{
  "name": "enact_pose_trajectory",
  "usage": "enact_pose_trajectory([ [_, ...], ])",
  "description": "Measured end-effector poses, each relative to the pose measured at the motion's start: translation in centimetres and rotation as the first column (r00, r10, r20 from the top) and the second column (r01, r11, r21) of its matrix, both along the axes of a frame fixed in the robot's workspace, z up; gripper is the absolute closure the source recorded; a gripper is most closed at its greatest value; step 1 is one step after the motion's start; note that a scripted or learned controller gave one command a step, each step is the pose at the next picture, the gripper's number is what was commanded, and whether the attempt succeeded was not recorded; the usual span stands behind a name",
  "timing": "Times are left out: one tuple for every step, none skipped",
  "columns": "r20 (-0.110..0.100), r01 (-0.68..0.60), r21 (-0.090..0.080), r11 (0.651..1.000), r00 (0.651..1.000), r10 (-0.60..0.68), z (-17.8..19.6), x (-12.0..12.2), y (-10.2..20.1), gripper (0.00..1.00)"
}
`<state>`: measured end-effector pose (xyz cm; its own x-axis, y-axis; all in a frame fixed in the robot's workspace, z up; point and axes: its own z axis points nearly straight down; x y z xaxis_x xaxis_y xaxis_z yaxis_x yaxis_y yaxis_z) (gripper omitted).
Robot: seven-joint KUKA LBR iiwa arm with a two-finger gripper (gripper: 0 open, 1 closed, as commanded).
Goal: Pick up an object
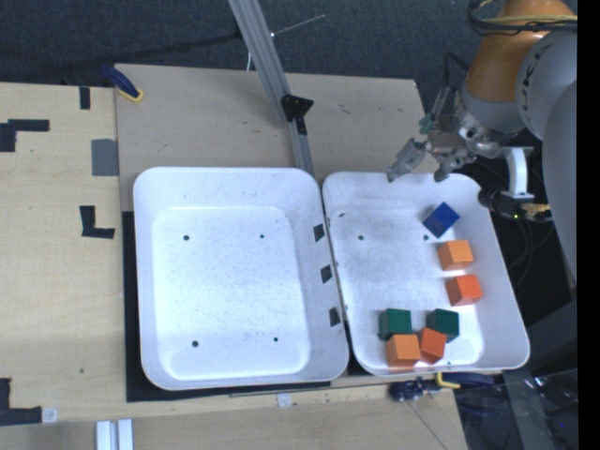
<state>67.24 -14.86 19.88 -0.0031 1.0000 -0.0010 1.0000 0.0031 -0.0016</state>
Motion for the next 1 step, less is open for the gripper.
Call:
enact_pose_trajectory([
  [0.0,0.001,-0.001,1.0,1.0,-0.001,0.0,-0.01,-0.03,0.0],
])
